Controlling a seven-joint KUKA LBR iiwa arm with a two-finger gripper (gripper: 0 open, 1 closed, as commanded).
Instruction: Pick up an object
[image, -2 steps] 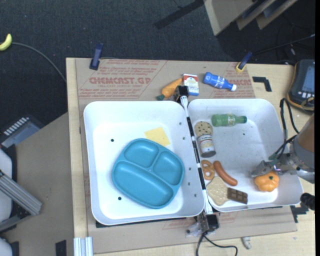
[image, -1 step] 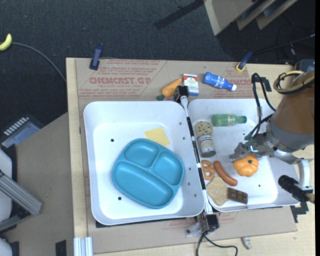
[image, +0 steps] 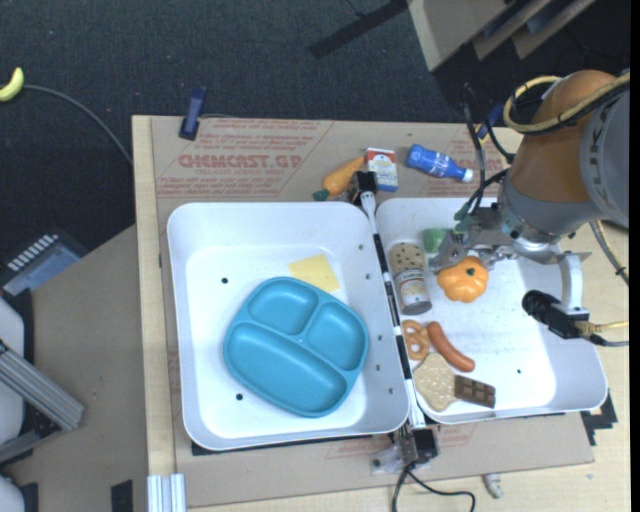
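**A:** What lies nearest you in the right bin (image: 575, 385)?

**B:** At the near edge you have a round cracker (image: 433, 381) with a brown chocolate bar (image: 474, 391) just beside it. Behind them sits a pretzel (image: 414, 340) against the left wall, and a red sausage (image: 450, 345) lies slanted next to it. Farther back, a small can (image: 411, 289) lies on its side, with a cookie (image: 404, 256) behind it, and a green piece (image: 433, 239) shows near the far wall.

**A:** And the pincer?

**B:** You see the pincer (image: 478, 252) directly over the orange pumpkin (image: 463, 280), at its top or touching it. I cannot tell whether its fingers are apart or together; the arm's body hides them. A black part (image: 550, 310) of the arm reaches over the bin to the right of the pumpkin.

**A:** The left bin (image: 190, 235)?

**B:** It holds 1 blue divided plate (image: 295, 345) with 3 sections, and a yellow cheese slice (image: 316, 272) just behind the plate.

**A:** Beyond the bins?

**B:** On the cardboard-covered worktop (image: 240, 160) you have an orange carrot-like toy (image: 343, 177), a small red-and-white carton (image: 381, 168), a blue bottle (image: 438, 163) lying down, and a dark blue clip (image: 192, 114) at the far left edge.
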